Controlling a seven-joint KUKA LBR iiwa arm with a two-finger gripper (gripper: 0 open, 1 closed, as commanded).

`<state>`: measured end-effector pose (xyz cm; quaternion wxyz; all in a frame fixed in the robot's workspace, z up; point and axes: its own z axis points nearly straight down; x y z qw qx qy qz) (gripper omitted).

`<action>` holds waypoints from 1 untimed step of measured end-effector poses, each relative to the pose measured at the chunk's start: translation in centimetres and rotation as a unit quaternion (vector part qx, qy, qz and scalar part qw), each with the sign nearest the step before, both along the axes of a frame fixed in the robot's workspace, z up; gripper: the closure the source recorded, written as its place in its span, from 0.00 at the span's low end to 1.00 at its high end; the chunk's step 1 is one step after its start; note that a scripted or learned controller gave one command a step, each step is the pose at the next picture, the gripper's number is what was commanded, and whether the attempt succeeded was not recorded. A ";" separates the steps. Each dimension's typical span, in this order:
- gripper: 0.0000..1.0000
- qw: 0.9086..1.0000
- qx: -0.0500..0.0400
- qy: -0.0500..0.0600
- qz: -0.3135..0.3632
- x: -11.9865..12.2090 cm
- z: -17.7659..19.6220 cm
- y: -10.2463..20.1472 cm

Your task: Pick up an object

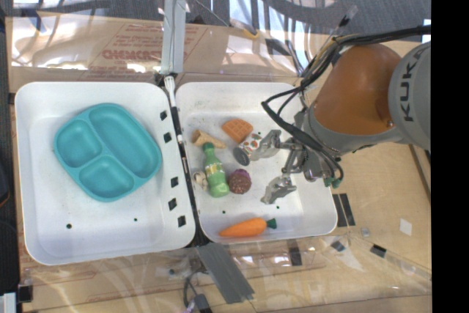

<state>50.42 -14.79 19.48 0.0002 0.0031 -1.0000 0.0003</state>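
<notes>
Two white bins (44, 231): one teal tray (107, 150), one carrot (245, 228), one bottle (215, 171).

Green bottle (215, 172) (lying flat), maroon ball (239, 181) touching; orange carrot (246, 228) nearby

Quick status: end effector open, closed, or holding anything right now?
End effector: open, holding nothing, over the right bin beside the small toy foods.

You see smooth white plastic bins (44, 231), a matt teal plastic divided plate (108, 150), and bare metal gripper fingers (277, 190).
</notes>
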 end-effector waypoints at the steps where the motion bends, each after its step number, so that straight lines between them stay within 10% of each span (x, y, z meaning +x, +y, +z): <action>1: 0.00 0.978 -0.001 -0.017 0.208 1.6 -8.9 5.7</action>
